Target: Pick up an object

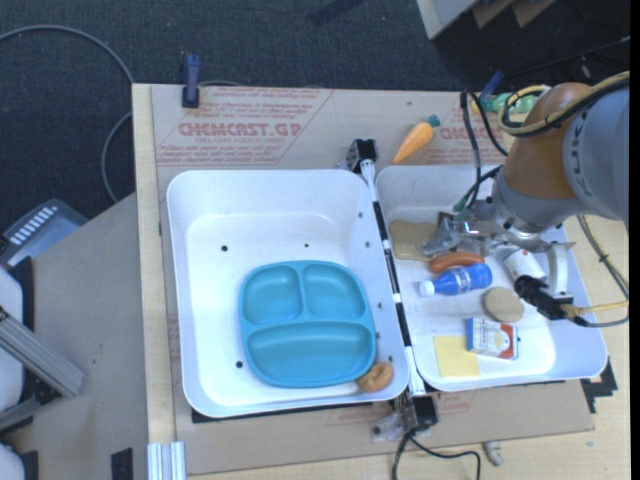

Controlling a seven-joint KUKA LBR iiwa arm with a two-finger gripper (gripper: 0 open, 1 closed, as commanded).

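- Lying in the right bin, an orange sausage-shaped toy rests just at 6 o'clock of the gripper; whether they touch cannot be told.
- Metal fingers of the gripper point toward 9 o'clock, low over the bin floor; whether they stand apart or together cannot be told, and nothing is seen between them.
- Touching the orange toy at its 6 o'clock lies a small plastic bottle, glossy blue body, white cap toward 9 o'clock.
- At 9 o'clock of the gripper a flat tan, bread-like slab lies against the bin's left wall.
- At 4 o'clock of the bottle sits a rounded beige lump, matte, potato-shaped.
- Below it lie a small printed carton with red edging and, just at its 9 o'clock, a flat yellow square.
- The arm is smooth grey with an orange band, reaching in from 3 o'clock.
- The left bin is shallow white plastic with rounded corners, holding a blue three-compartment tray; a brown glazed pastry-shaped piece sits at the tray's 4 o'clock corner.
- On the cardboard sheet beyond the bins, at 12 o'clock of the right bin, lies a toy carrot.
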